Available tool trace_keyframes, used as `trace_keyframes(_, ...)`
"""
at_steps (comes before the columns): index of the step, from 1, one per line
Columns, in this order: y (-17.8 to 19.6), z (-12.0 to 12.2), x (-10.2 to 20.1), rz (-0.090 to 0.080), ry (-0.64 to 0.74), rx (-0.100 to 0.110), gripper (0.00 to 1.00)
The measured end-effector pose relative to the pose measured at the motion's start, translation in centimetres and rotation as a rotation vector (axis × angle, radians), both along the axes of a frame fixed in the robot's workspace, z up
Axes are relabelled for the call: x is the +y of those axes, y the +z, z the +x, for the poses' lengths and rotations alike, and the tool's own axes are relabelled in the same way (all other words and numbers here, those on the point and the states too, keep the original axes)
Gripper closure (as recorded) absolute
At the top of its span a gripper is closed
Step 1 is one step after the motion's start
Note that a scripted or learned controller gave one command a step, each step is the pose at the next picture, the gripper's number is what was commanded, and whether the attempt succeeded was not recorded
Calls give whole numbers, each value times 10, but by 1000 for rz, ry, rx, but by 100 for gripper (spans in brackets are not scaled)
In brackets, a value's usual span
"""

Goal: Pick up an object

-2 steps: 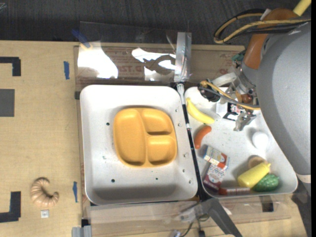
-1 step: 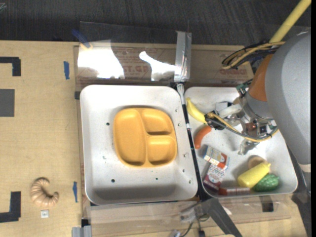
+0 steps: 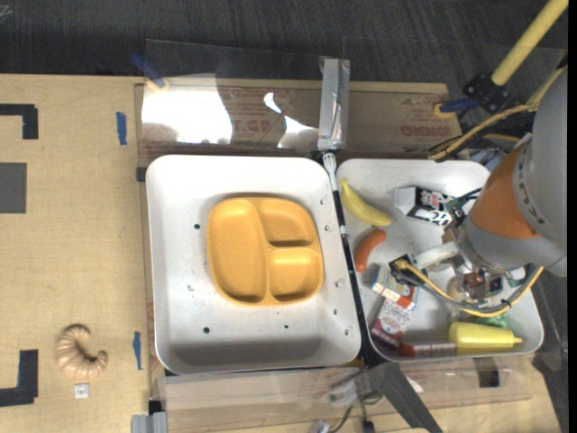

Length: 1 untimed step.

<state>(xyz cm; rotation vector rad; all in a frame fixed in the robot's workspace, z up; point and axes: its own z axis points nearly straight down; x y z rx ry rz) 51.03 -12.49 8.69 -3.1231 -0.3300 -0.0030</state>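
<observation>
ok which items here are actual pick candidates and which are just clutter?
Pick candidates, right bin, under the gripper:
banana
orange-red item
yellow bottle
red-and-white packet

Lying about:
yellow divided tray in the left bin
croissant-like piece on the bench

I'm seeing the right bin (image 3: 532,325) crowding up: banana (image 3: 362,207), orange piece (image 3: 367,249), red packet (image 3: 394,317) and yellow bottle (image 3: 484,336) are lying near each other, with the arm (image 3: 514,207) overhanging them. The left bin (image 3: 180,269) is offering open floor around the yellow tray (image 3: 264,248).
</observation>
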Motion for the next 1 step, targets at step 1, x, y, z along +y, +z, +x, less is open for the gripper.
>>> trace_keyframes(1,100,32,38,1,41,-2,0)
